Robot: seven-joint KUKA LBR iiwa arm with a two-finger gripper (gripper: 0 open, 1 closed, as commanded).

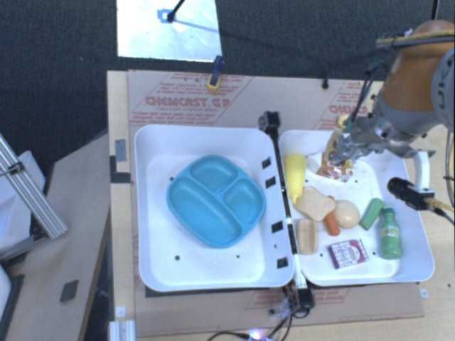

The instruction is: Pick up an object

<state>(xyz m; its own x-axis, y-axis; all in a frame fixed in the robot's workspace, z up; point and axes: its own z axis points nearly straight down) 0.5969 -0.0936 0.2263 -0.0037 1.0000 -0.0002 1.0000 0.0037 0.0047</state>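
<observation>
The right bin (419,261) holds several toy foods: a yellow bottle (295,176), a toast slice (315,204), a bread piece (306,236), a pale round ball (347,214), a small carrot (332,224), a green pickle (371,214), a green bottle (389,233) and a red-and-white box (348,253). A pizza-like slice (333,171) lies near the bin's back. My gripper (340,153) hangs low right over that slice's far end and hides part of it.
The left bin (153,261) contains a blue divided plate (215,199). A black divider (279,190) runs between the bins. A black fitting (405,190) juts in at the right bin's right wall. A yellow and blue clip (214,77) sits on the board behind.
</observation>
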